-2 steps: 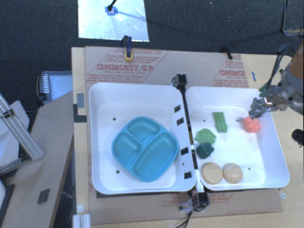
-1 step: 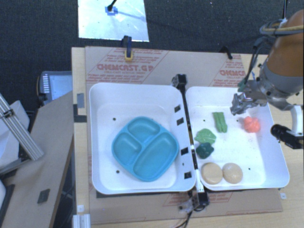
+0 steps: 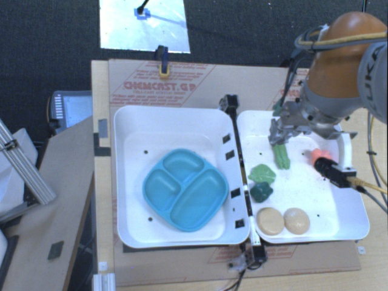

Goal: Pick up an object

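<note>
The gripper point(image 3: 280, 139) is positioned over the right bin point(image 3: 357, 223), directly above the upper end of a green stick-shaped object point(image 3: 282, 157). Finger state cannot be determined. Nearby in that bin lie a light green piece point(image 3: 262, 174), a dark green piece point(image 3: 262, 191), and two tan round pieces point(image 3: 284, 220). The left bin point(image 3: 130, 223) contains a blue divided plate point(image 3: 185, 188).

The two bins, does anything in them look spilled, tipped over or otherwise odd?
Nothing stands out. The blue divided plate lies flat but skewed in the left bin. In the right bin, the two tan round pieces, the green leafy pieces and the green stick by the gripper lie loose, nothing spilled.
</note>
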{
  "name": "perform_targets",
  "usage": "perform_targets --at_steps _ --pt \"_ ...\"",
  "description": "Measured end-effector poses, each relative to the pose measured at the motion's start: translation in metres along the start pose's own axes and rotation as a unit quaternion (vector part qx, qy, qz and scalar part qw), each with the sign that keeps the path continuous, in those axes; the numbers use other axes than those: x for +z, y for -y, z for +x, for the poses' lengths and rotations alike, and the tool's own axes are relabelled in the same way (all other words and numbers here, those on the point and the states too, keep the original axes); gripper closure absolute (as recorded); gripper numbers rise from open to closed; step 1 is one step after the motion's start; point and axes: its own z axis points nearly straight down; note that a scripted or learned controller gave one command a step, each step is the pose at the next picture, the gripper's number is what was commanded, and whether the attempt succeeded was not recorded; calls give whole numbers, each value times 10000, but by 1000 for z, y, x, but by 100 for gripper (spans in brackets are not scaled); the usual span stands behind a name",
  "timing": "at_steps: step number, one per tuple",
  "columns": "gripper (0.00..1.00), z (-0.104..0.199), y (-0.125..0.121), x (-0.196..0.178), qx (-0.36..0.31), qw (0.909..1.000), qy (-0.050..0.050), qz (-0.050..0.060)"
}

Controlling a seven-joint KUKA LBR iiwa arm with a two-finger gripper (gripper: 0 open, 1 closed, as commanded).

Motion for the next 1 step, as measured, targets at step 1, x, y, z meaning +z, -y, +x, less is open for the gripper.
perform_targets --at_steps 1 --pt "100 54 -24 13 1 10000 -1 -5"
